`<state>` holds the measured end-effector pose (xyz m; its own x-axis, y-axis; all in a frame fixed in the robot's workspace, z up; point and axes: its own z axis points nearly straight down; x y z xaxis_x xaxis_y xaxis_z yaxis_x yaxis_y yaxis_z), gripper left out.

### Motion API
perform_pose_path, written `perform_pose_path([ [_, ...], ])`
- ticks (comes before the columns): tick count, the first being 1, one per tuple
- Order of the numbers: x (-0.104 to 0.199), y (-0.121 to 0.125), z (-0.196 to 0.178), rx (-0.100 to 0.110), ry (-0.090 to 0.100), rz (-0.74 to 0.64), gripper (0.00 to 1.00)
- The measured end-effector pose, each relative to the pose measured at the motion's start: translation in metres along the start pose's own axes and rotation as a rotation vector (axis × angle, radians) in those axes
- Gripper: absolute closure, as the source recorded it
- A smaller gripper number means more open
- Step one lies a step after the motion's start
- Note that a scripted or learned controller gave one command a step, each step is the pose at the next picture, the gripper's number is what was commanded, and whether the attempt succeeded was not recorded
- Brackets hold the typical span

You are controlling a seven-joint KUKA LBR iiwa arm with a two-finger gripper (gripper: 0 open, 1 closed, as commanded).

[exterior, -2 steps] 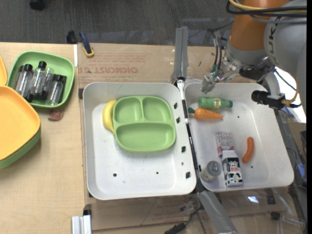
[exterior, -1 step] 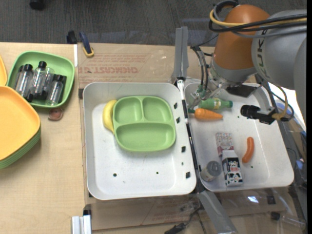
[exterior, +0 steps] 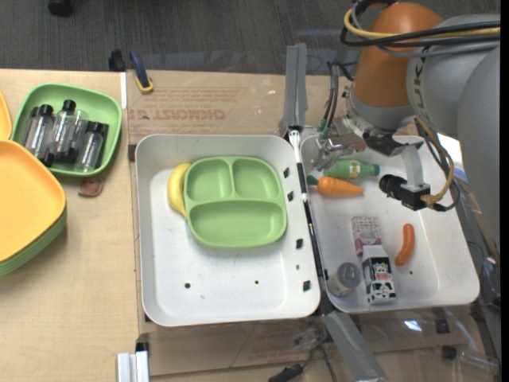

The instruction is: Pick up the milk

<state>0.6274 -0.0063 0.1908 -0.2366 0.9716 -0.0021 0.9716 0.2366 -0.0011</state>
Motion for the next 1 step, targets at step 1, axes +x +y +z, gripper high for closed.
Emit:
perform_pose_path([
  [1,0.0363,0.0412,-0.0003,0.000,0.000,-0.067,1.00],
])
